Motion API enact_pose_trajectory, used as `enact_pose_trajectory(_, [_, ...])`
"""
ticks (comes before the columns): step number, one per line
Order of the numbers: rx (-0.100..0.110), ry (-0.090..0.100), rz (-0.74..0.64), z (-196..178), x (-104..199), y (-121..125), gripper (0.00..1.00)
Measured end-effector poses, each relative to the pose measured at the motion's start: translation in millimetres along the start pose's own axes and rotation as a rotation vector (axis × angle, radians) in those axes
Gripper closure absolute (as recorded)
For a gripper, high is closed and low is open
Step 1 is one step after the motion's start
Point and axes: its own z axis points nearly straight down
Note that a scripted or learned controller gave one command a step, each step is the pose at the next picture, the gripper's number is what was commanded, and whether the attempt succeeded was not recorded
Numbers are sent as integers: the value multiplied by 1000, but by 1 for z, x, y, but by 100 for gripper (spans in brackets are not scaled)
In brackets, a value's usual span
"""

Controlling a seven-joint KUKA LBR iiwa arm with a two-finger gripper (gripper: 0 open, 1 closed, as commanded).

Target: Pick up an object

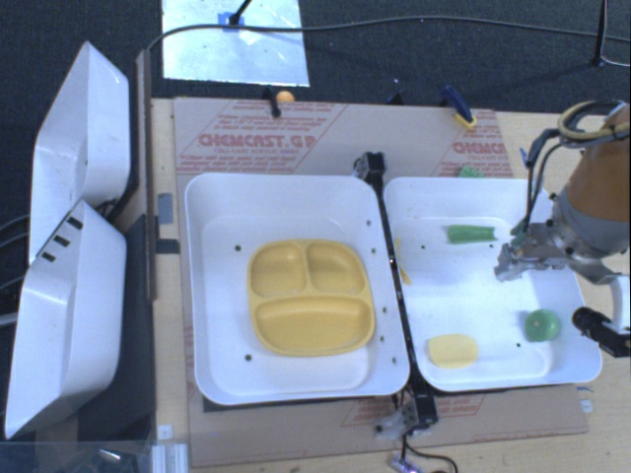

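Hovering low over the right bin (562,368) with jaws (517,261) whose open-or-closed state cannot be told, probably lining up a pick: green stick (470,233) just beyond, green ball (540,325) nearer, yellow block (453,350) farther, yellow tray (312,297) well apart.

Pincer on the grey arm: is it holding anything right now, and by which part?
Cannot be told: the pincer hangs over the right white bin, apart from the green stick.
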Motion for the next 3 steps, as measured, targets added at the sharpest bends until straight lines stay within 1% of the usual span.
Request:
enact_pose_trajectory(1, [0, 0, 0, -37, 0, 1, 100])
enact_pose_trajectory(2, [3, 2, -4, -31, 44, 4, 100])
enact_pose_trajectory(3, [4, 2, -5, -27, 98, -4, 100])
